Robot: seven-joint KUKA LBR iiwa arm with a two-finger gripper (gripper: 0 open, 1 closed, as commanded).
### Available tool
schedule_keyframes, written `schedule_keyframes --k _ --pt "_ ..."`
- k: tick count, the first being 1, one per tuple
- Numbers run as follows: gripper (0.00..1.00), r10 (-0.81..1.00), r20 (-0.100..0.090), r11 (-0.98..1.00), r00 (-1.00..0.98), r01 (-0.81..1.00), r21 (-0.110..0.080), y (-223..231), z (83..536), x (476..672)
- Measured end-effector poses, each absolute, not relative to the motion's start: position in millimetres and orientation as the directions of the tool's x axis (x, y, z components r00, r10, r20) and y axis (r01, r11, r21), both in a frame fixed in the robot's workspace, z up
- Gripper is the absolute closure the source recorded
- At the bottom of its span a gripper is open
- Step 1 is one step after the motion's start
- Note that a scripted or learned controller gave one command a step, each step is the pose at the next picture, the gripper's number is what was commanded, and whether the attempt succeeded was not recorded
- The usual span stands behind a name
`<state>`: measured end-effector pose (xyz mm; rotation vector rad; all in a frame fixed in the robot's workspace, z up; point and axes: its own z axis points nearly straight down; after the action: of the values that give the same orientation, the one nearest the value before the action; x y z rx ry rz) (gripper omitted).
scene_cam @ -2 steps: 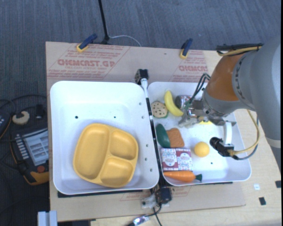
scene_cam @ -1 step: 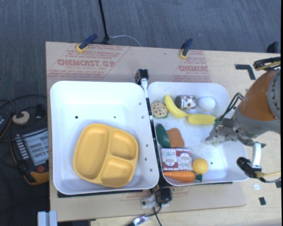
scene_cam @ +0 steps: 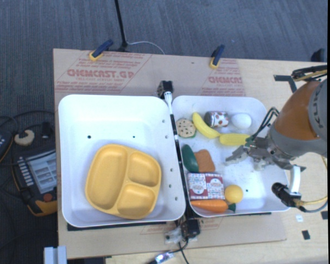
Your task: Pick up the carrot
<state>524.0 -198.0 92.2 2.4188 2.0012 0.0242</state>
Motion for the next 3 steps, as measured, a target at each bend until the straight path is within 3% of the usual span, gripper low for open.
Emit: schedule_keyframes --k 1,2,3 --pt "0.0 0.963 -0.017 0.269 -0.269 0.963 0.015 -172 92 488.5" --pt "0.0 0.913 -0.035 0.406 -0.406 0.914 0.014 -144 92 489.0" --pt "1.0 0.914 -0.027 0.405 -0.405 0.914 0.015 -141 102 490.0"
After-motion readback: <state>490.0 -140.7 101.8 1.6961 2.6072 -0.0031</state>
